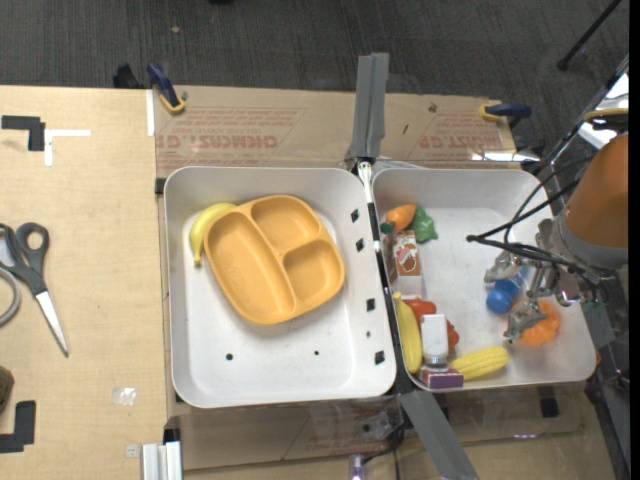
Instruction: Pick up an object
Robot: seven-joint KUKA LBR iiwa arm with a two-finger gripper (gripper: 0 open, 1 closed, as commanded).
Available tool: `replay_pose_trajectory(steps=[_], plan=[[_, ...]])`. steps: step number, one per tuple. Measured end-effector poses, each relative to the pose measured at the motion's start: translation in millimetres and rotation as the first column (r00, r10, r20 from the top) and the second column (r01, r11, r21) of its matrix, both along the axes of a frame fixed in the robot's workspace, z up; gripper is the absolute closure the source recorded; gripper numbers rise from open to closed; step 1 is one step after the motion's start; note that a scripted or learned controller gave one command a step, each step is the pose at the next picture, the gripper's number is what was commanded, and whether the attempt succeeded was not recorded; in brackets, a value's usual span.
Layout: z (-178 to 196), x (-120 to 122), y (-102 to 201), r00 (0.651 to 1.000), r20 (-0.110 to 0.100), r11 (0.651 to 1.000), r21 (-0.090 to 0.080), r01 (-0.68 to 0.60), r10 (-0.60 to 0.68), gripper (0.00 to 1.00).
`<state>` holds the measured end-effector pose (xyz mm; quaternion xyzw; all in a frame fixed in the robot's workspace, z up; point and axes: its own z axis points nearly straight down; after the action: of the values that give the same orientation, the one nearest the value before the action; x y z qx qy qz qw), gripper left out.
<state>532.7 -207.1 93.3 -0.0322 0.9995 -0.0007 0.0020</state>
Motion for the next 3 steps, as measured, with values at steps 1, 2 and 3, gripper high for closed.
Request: replay_pose_trajectory(steps=[1, 2, 3], plan=[[-1, -42, -14, 1.0, -0.001, 1.0, 0.001, 0.024, -0.024, 0.0], [-1, -50, -13, 1.0, -0.001, 1.0, 0.001, 0.015, -0.015, 0.0], [-1, -46, 96, 1.0, -0.002, 1.0, 0.003, 0.023, -0.023, 0.0]])
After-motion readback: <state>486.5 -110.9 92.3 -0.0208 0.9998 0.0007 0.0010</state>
